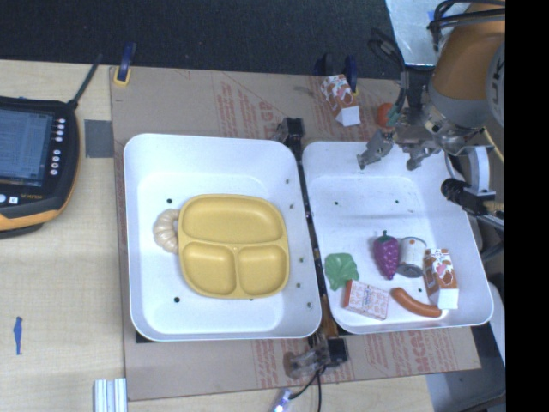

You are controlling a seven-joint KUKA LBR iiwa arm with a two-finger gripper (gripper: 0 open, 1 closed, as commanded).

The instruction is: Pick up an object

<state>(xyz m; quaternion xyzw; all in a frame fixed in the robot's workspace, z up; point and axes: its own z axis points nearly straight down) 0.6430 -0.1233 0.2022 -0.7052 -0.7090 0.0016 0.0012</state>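
My gripper (393, 160) hangs over the far edge of the right bin (390, 197), its two fingers spread apart and open with nothing between them. Along the near side of that bin lie a green leafy toy (340, 269), a purple grape bunch (386, 254), a small silver can (413, 253), a red and white carton (440, 277), a red packet (367, 299) and an orange sausage (416, 303). All of them sit well nearer the camera than the gripper.
The left bin (153, 172) holds a yellow divided plate (232, 245) with a beige pastry-like item (165, 228) at its left side. A small carton (340, 94) and a red object (386, 112) lie beyond the bins. A tablet-like pendant (30, 160) rests at far left.
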